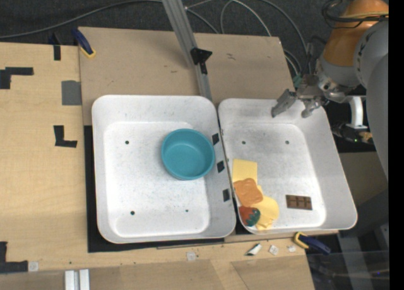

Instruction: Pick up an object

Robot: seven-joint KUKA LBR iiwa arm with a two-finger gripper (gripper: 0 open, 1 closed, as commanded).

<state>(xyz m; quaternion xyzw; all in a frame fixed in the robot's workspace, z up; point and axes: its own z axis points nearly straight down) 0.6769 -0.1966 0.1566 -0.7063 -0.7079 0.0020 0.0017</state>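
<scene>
Gripper [294, 107] sits over the far right corner of the right bin [328, 156], fingers spread wide, nothing between them. Loose items lie clustered at that bin's near left: a yellow piece [245, 170], an orange piece [247, 190] on top of it, another yellow piece [267, 210]. A brown block [298, 202] lies apart, to their right. Left bin [113, 156] holds a blue bowl [187, 154], upright.

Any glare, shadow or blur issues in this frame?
Camera view: even, diffuse light; no hard glare on the white bins; soft shadow inside the blue bowl; the end effector looks slightly soft; the small brown item is low in detail.
</scene>
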